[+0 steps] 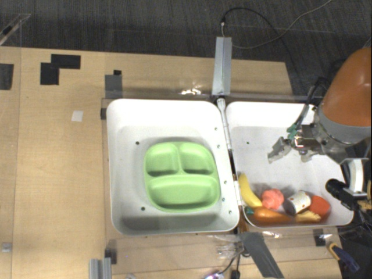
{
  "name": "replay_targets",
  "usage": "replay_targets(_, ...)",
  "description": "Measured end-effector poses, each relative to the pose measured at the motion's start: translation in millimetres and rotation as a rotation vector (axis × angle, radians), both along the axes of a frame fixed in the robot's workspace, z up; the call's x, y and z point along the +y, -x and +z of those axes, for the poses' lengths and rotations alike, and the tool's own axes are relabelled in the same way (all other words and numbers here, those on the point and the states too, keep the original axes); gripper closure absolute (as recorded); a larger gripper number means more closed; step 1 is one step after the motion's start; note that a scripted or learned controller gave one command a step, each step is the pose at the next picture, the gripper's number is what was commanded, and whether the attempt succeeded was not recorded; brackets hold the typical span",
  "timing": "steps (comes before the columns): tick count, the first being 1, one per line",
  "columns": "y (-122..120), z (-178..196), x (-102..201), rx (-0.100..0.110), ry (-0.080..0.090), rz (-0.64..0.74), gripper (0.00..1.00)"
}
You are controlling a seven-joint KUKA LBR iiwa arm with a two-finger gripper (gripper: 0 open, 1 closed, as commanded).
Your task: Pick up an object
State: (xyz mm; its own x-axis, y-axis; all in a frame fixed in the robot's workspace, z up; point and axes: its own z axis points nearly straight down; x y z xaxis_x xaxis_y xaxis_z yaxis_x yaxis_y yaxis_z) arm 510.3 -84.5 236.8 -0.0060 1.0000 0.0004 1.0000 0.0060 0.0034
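Note:
My gripper hangs over the bare upper middle of the right bin, fingers spread open with nothing between them. Along that bin's front wall, below the gripper, lie a yellow banana, a pink ball, an orange carrot, a white and grey cup, a red tomato-like piece and a small yellow piece. The gripper touches none of them.
The left bin holds a green divided plate in its middle. A metal bar runs from the back down the divide between the bins. The arm's orange band and grey wrist overhang the right bin's right side.

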Motion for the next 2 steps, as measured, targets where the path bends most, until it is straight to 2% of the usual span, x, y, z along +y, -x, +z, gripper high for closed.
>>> replay_targets(1,10,-94,-71,-0.001,0.002,0.465,0.0)
replay_targets(2,18,-146,-48,-0.014,0.01,0.465,0.0)
